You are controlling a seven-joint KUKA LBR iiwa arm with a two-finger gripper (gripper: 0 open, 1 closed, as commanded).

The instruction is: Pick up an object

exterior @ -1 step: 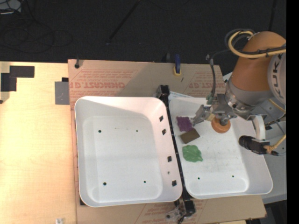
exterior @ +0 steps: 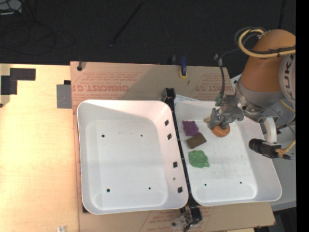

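end effector [exterior: 219,120] over orange obj [exterior: 221,131]

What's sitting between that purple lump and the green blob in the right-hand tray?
In the camera view, a small brown block lies between the purple lump and the green blob, in the right-hand tray.

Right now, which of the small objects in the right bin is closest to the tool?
The round orange object, directly under the tool; the purple, brown and green pieces lie further left.

Three objects [exterior: 196,140] lie in the right bin [exterior: 241,190] (near its left wall).
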